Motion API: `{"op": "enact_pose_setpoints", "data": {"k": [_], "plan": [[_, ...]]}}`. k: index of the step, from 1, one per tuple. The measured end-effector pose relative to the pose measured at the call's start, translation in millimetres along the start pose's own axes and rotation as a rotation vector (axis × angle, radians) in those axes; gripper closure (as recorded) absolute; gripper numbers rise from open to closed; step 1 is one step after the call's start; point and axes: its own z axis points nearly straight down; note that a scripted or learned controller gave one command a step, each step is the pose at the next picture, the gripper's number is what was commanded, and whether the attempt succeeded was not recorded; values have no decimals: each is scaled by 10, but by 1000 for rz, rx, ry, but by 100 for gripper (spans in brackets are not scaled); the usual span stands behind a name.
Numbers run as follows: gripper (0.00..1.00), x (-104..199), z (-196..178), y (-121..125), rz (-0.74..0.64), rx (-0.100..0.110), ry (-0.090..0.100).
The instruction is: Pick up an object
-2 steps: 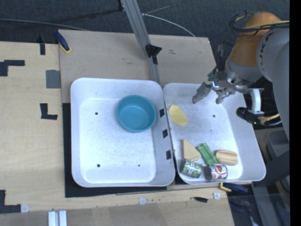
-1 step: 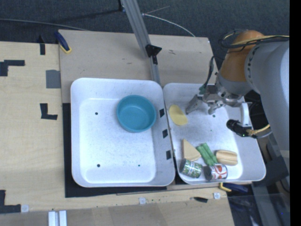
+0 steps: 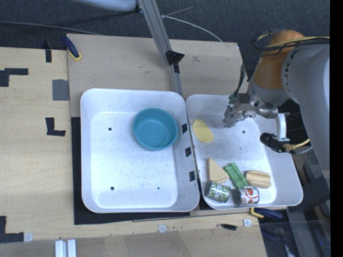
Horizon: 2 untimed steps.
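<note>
The gripper (image 3: 231, 119) hangs over the right bin (image 3: 278, 199) near its far edge, and from this slant it is not possible to tell how its claw stands; nothing shows between its tips. Just beside it, toward the bin's left wall, lies a pale yellow oval piece (image 3: 203, 131), apart from the gripper. The remaining things crowd along the near edge of the same bin: a tan wedge (image 3: 215, 171), a green stalk-like piece (image 3: 235, 174) lying across the cluster, a hot-dog bun (image 3: 258, 178) toward the near right corner, a green-labelled can (image 3: 217, 191) on its side, and a red-and-white can (image 3: 248, 196) next to it. These things touch or nearly touch one another. In the left bin (image 3: 102, 197) a blue bowl (image 3: 155, 128) sits upright toward the far right corner, well apart from the gripper.
</note>
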Motion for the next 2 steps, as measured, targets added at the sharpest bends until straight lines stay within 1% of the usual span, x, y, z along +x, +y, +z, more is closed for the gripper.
{"op": "enact_pose_setpoints", "data": {"k": [1,2], "plan": [[100,26,-424,0,1,-5,0],[100,30,-858,6,2,-6,0]]}}
